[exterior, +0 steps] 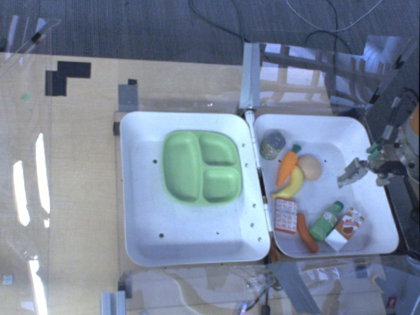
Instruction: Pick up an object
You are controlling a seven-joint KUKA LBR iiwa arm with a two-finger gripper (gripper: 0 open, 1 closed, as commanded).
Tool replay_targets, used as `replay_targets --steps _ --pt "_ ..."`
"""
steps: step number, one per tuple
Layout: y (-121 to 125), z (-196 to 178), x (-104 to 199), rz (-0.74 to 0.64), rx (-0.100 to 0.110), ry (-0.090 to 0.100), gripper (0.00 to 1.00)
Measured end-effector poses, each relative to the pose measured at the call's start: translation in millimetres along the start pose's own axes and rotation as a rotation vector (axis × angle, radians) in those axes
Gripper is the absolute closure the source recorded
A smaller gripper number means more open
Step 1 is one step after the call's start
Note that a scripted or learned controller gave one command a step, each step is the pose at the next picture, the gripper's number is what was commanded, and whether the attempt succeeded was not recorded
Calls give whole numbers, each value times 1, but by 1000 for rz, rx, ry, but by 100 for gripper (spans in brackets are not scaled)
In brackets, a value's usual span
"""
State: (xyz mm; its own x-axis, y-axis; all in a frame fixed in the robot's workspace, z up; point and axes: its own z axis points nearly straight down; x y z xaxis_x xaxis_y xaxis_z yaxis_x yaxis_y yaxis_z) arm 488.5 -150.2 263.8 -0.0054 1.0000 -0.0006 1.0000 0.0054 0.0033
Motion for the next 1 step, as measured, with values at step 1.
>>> replay_targets --steps 1 --pt "66 68 40 -94 0 0 0"
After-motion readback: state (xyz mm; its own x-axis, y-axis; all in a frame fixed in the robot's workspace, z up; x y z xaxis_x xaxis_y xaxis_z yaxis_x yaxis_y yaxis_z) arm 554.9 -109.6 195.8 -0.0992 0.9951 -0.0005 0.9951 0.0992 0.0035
